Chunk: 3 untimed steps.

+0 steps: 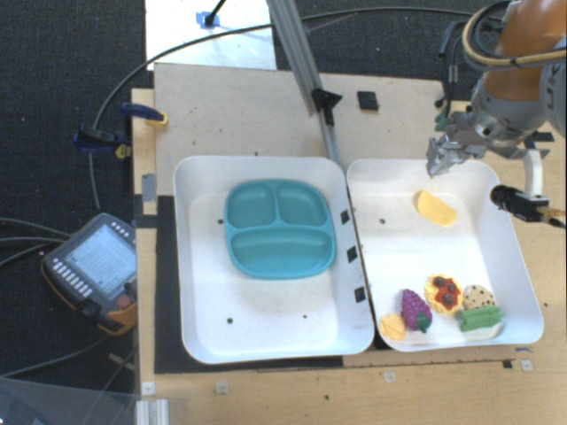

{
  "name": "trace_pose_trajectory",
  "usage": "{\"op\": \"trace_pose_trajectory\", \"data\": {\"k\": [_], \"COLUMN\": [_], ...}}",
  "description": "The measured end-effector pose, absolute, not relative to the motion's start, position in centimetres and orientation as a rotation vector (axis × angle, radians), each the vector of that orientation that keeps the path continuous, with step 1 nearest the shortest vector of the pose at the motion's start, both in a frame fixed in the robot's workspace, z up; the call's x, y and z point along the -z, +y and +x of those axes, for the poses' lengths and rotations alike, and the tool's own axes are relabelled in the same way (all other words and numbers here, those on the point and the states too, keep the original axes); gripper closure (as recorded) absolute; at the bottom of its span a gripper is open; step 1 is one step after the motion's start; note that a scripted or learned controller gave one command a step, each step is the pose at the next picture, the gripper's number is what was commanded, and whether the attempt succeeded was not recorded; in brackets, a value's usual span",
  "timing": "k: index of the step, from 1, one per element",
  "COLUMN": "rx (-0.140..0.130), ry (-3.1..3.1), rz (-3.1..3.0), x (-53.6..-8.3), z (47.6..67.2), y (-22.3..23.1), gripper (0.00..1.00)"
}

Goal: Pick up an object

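Observation:
My gripper point(437, 168) hangs over the far edge of the right bin point(509, 255), just above and slightly left of a flat yellow toy piece point(437, 208). Nothing shows between its fingers. Along the near edge of that bin lie a purple grape bunch point(415, 309), a small orange-yellow round piece point(392, 328), a red-and-yellow tart-like toy point(443, 293) and a green-and-tan sandwich-like toy point(479, 310). A teal divided plate point(279, 228) rests in the left bin point(204, 308).
A slanted grey pole point(297, 51) with a black clamp stands behind the bins. A pendant with a screen point(93, 268) lies to the left of the bench, cables around it. A black fixture point(518, 202) sits at the right bin's right rim.

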<state>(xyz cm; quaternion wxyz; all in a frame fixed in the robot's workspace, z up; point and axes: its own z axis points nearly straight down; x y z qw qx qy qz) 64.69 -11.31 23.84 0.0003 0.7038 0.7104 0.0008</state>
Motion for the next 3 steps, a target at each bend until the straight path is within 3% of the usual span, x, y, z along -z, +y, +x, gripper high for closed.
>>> {"op": "trace_pose_trajectory", "data": {"k": [1,3], "rx": [-0.003,-0.003], "ry": [2.232,2.232], "rz": [2.211,2.211], "x": [-24.0,-23.3], "z": [63.2,63.1], "y": [-6.0,4.5], "gripper": [1.0,1.0]}}
